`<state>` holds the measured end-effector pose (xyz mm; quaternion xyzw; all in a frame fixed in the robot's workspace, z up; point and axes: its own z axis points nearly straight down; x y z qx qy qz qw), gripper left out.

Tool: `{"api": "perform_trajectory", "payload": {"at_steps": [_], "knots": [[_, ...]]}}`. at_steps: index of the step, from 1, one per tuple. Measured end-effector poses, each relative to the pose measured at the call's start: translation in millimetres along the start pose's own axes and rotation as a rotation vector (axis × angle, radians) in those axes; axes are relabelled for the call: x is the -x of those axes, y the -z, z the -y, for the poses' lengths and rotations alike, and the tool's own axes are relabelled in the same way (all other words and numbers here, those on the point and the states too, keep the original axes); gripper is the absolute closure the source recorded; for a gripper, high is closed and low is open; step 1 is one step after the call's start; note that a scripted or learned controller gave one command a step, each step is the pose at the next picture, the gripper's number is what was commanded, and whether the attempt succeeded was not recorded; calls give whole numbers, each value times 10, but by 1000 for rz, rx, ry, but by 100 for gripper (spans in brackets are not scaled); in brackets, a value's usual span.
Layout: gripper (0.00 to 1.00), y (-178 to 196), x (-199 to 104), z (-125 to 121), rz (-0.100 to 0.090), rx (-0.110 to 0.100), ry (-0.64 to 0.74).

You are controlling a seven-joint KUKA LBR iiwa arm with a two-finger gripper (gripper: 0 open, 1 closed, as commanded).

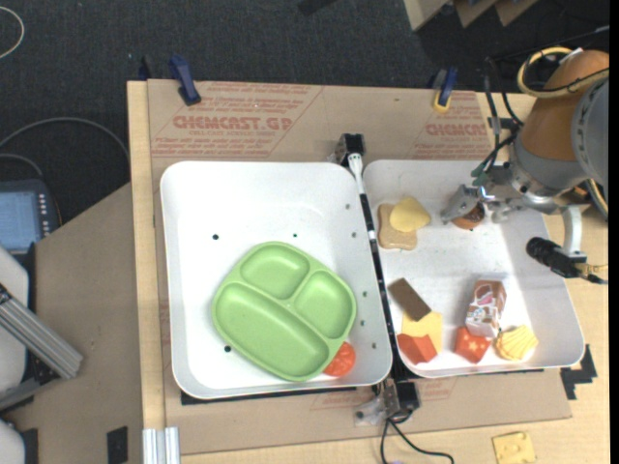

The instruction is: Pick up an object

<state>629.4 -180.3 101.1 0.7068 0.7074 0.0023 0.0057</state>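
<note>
My gripper [471, 205] hangs low over the back of the right bin [542, 303], reaching in from the right. A small brown-orange object [468, 222] shows directly beneath it; whether it is gripped is unclear. To the left lies a tan and yellow heart-shaped piece [401, 223]. Toward the front of that bin are a brown bar [409, 299], a yellow and red fries box [419, 337], a pink and brown packet [486, 304], a red block [471, 345] and a yellow ridged piece [517, 341].
The left bin [193, 211] holds a green divided plate [282, 308] with an orange-red piece [340, 360] tucked at its front right edge. A black divider rail [368, 230] runs between the bins. Blue clamps [184, 78] sit at the board's back edge.
</note>
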Motion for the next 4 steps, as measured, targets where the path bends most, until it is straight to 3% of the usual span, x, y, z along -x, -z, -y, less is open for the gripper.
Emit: {"api": "perform_trajectory", "payload": {"at_steps": [1,2,3,4], "knots": [[0,-146,395,53,-16,-8,1],[0,-159,-135,-399,-3,-5,6],[0,-161,-98,-281,-5,-13,0],[100,-50,-97,-294,-3,-9,1]]}}
